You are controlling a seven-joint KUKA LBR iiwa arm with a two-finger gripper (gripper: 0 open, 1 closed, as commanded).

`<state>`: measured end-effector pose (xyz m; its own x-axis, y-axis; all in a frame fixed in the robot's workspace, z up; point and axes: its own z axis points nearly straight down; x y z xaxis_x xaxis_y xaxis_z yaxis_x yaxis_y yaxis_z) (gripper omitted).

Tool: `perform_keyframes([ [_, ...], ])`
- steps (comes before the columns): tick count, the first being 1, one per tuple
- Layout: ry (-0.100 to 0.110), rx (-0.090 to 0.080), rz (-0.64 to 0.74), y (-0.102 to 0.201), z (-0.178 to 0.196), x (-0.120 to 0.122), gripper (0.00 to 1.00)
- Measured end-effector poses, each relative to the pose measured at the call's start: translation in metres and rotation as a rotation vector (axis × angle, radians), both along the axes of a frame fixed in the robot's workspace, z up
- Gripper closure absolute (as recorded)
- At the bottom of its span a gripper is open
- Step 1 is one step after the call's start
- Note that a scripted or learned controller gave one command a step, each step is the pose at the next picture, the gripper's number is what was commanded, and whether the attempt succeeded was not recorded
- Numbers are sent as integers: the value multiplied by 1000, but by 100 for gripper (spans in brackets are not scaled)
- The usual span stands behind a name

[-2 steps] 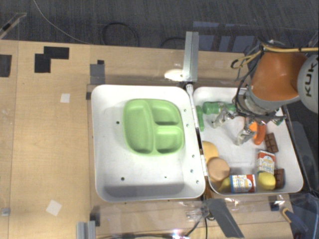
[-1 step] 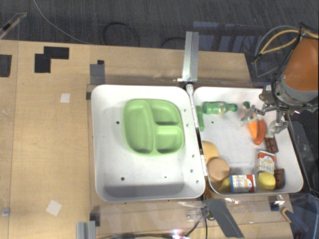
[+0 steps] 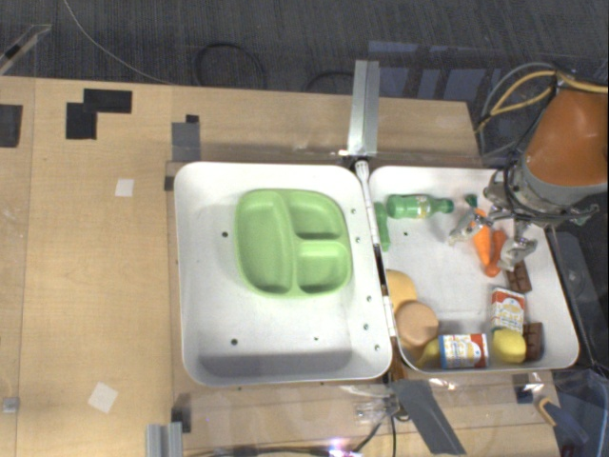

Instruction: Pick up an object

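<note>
Between the pincer's fingers an orange carrot is seen, seemingly gripped low over the right bin; lifting is not yet done, and a green bottle lies well left

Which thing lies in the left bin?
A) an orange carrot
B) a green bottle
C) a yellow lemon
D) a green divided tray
D: the green divided tray lies alone in the left bin, while the bottle, carrot and lemon are all in the right bin.
</note>
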<state>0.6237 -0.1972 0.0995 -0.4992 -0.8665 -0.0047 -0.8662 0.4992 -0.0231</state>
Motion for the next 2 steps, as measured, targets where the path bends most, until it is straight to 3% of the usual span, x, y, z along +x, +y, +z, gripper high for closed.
perform_keyframes([
  [1,12,10,15,59,-11,-15,0],
  [2,12,5,167,68,-11,-19,0],
])
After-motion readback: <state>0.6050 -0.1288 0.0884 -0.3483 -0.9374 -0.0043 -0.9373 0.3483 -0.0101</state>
